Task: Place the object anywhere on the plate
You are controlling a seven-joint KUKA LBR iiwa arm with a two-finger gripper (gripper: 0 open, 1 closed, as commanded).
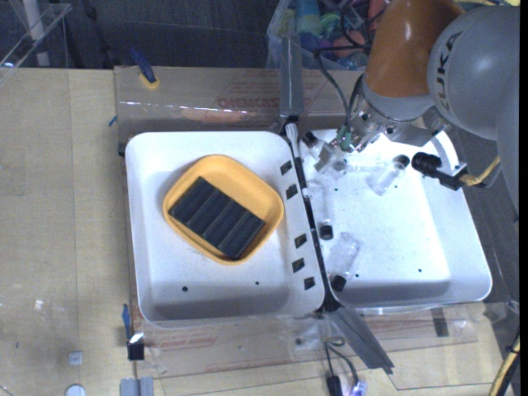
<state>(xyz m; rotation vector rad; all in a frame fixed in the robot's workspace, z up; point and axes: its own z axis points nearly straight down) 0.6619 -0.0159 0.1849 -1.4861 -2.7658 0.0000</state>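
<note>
Jaws: state cannot be told; gripper above far left corner of right bin. Left bin: yellow plate, bearing dark ribbed slab, lying flat. Probably stiff, light, low-profile; best pinched across its shorter width.

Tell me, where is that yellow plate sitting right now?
The yellow plate lies in the left white bin, with a dark ribbed object on it.

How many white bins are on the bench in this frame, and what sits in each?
2. The left bin holds a yellow plate with a dark ridged object on it. In the right bin, the gripper works near the far left corner; the arm may hide items.
</note>
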